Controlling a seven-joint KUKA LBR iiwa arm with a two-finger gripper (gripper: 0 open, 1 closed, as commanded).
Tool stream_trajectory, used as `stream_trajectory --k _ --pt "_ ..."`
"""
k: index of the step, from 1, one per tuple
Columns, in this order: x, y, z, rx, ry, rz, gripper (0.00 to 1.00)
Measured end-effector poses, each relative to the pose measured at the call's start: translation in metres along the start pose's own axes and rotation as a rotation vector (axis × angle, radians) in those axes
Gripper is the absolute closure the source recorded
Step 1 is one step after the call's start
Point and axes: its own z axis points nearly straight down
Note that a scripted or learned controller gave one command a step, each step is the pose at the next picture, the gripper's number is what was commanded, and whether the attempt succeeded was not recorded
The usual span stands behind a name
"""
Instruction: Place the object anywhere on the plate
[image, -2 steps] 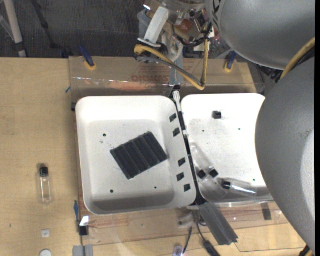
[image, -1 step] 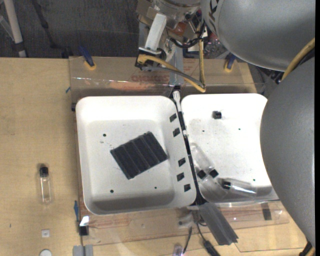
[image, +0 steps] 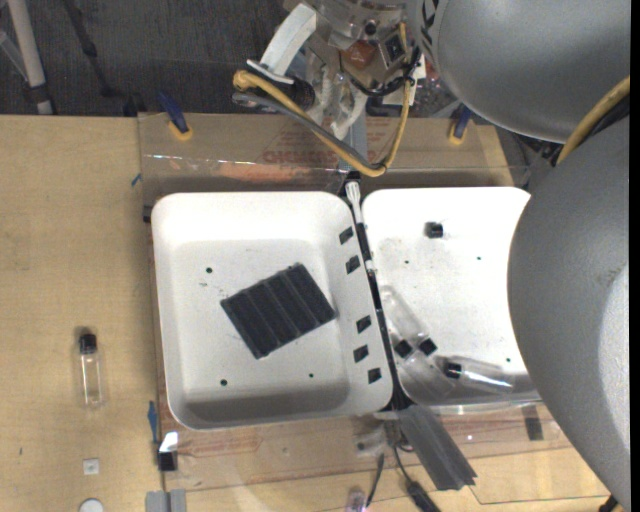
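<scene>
Dark ribbed slab (image: 277, 309), likely the object, lies flat mid left bin (image: 170, 230), unobstructed for pickup; gripper (image: 338, 100) hangs beyond that bin's far right corner, nothing visibly held, its opening impossible to tell.

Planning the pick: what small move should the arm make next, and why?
Probably bring the gripper over the small black block in the right white bin: it hangs beyond the bins' far edge, away from block and dark ribbed rectangular plate.

Black ridged plate (image: 277, 309) in left bin (image: 190, 225)
</scene>
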Motion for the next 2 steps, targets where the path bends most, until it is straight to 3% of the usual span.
stream_trajectory --k 1,2 --pt "-0.026 0.027 0.000 0.002 -0.005 -0.082 1.00" --pt "-0.030 0.038 0.000 0.001 -0.001 0.055 1.00"
